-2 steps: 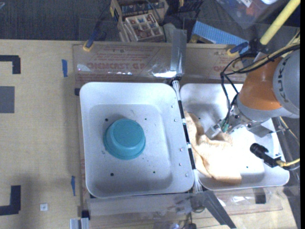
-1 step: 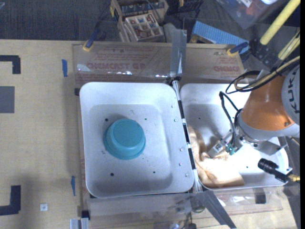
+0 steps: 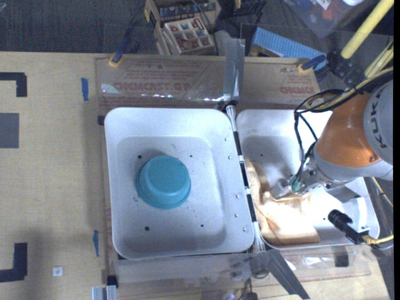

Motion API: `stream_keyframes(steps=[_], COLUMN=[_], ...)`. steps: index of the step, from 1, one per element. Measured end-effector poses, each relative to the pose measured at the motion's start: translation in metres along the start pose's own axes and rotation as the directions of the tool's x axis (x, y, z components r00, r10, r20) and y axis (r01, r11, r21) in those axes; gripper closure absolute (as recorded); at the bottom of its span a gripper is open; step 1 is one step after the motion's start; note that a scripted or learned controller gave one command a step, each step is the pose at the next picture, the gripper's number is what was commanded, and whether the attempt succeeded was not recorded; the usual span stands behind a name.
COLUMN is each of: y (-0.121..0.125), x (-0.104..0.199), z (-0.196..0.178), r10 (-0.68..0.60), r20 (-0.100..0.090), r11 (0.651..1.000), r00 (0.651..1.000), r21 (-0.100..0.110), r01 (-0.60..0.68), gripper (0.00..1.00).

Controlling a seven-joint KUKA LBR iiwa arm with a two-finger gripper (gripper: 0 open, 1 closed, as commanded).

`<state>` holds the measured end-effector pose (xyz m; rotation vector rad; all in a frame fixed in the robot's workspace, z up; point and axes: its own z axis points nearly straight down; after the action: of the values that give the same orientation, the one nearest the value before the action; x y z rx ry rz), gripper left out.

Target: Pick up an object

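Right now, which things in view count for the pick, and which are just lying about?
For the pick:
- gripper, low in the right bin
- tan cloth under it in that bin
- teal bowl, upside down in the left bin

Lying about:
- blue tape marks on the bench
- box of picture cards on the floor behind
- yellow pole

A robotics lab is suggested: two white bins (image 3: 119, 167) are taped to a wooden bench (image 3: 44, 167), with cluttered crates (image 3: 181, 17) behind.
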<state>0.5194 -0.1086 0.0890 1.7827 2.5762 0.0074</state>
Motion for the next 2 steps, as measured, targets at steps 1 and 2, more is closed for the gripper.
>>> stream_keyframes(steps=[1, 2], y=[-0.025, -0.005], x=[0.043, 0.012], z=[-0.096, -0.011], r10=[0.081, 0.118], r20=[-0.003, -0.003], r11=[0.997, 0.993], r00=[0.997, 0.993], r21=[0.008, 0.01], r01=[-0.081, -0.118], gripper=[0.0, 0.0])
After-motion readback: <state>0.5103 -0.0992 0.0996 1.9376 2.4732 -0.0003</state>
